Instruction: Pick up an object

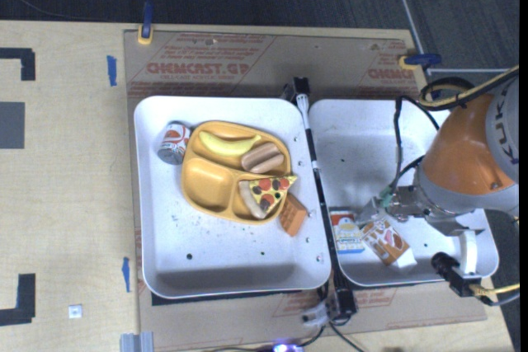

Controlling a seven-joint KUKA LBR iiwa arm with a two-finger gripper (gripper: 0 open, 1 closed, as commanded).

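The grey arm with its orange band (469,154) reaches into the right bin (363,136) from the right. Its gripper (386,208) hangs low near that bin's front, directly over a brown and white snack packet (389,244). A small white carton with red print (346,232) lies just left of the packet, against the bin's left wall. Whether the gripper touches the packet is unclear.
The left bin (165,251) holds a yellow divided toy plate (206,181) with a banana (221,144), a hot dog (262,157) and a pizza slice (266,194). A small can (172,142) lies at its left, a brown cracker piece (292,216) at its right. Cables run behind the arm.
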